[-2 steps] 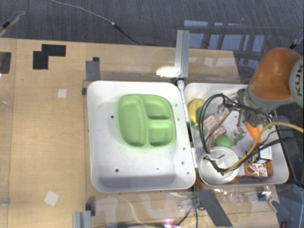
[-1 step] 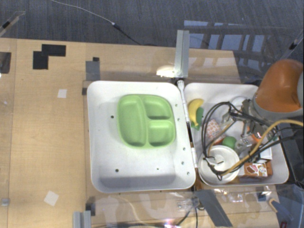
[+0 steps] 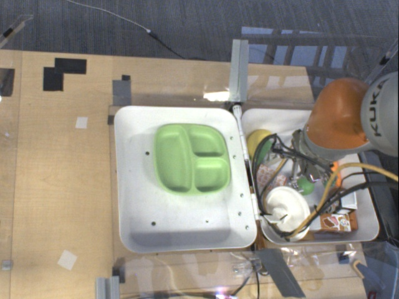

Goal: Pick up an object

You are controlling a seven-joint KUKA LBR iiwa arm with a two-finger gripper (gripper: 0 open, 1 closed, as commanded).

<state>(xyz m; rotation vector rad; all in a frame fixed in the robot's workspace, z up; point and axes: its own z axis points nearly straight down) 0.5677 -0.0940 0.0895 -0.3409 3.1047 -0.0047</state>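
Reaching down into right bin [image 3: 368, 229], gripper [image 3: 298, 182] amid clutter; grip state cannot tell

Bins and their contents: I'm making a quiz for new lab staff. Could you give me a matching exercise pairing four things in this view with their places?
Things:
1. green tray
2. yellow object
3. brown packet
4. arm

Places:
A. near the right bin's front right corner
B. over the right bin, reaching in from the right
C. in the left bin
D. at the back left of the right bin

Pairs: 1-C, 2-D, 3-A, 4-B
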